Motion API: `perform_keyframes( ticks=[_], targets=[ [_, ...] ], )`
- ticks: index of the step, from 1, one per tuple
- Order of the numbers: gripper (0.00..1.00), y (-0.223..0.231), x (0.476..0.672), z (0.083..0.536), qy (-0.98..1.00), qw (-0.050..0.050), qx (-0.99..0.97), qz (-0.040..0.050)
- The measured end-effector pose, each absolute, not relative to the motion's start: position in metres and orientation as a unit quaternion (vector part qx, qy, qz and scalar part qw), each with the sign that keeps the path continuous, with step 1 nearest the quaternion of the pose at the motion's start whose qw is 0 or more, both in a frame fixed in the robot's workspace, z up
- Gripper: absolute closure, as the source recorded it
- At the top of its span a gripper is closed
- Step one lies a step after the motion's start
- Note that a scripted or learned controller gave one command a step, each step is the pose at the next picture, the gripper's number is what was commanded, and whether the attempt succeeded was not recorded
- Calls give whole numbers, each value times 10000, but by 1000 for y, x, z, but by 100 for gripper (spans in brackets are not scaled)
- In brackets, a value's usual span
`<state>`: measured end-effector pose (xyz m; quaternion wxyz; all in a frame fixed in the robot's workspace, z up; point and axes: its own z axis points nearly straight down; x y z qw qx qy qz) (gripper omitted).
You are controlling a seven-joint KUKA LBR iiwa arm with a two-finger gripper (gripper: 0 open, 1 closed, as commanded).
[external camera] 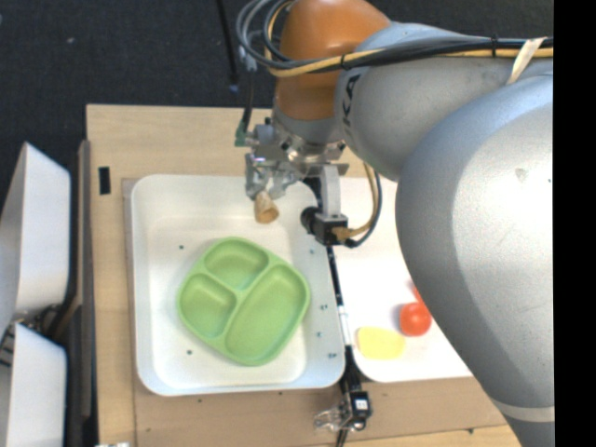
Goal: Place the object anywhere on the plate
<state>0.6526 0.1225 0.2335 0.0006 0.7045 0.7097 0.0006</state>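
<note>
1. You see the arm [438, 156] reaching in from the right, its orange band above the wrist, with the gripper [264, 194] over the far edge of the left bin [154, 250].
2. A small tan cork-like object [266, 210] sits right at the gripper's lower end. It appears to be pinched between the fingers, so the jaws look clamped on it, though the fingers themselves are hard to make out against the metal wrist parts.
3. The object hangs over bare white bin floor, just beyond the far rim of the plate [244, 300], not over the plate itself. You cannot tell from this angle whether it touches the floor.
4. The plate is green with three compartments: one smaller at the far left, one at the near left, and a long one along the right. It lies tilted at an angle in the middle of the left bin.
5. In the right bin [372, 287], partly hidden under the arm, you find a yellow piece [380, 343] near the front edge and a red ball [415, 319] just beside it, toward the right.
6. Both bins rest side by side on the wooden bench [168, 124].
7. A black cable [337, 291] runs down along the seam between the bins.
</note>
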Motion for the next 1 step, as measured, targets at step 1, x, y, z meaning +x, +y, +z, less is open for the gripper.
perform_keyframes(
  ticks=[1],
  targets=[
    [0, 119, 653, 234, 7082, 4, 7060, 1]
  ],
)
